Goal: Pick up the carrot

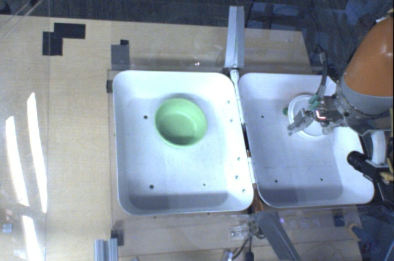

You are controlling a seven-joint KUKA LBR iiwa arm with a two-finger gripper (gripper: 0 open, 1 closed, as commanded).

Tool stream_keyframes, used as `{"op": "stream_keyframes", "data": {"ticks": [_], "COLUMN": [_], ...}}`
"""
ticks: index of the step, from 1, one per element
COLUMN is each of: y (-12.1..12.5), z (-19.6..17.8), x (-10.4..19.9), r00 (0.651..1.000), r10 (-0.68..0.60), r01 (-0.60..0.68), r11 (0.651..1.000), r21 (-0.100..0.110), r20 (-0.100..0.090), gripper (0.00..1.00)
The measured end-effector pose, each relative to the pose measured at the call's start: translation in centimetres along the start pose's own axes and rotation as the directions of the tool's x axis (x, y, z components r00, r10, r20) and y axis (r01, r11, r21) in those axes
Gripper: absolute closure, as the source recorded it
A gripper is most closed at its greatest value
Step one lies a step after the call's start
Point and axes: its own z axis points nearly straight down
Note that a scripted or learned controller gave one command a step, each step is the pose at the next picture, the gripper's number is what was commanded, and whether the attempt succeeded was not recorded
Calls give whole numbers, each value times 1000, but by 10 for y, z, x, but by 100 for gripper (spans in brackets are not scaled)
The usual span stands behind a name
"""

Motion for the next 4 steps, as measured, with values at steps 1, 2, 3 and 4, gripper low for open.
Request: {"op": "stream_keyframes", "data": {"ticks": [1,2,3,4], "y": [-27,-35,-33,-26], "z": [22,-6,-17,-169], "x": [59,-17,-15,-42], "r00": [993,999,999,1000], "r10": [119,47,43,1], "r01": [-119,-47,-43,-1], "r11": [993,999,999,1000], "r21": [0,-3,-9,-5], "r20": [-1,2,0,3], "gripper": [0,0,100,100]}}
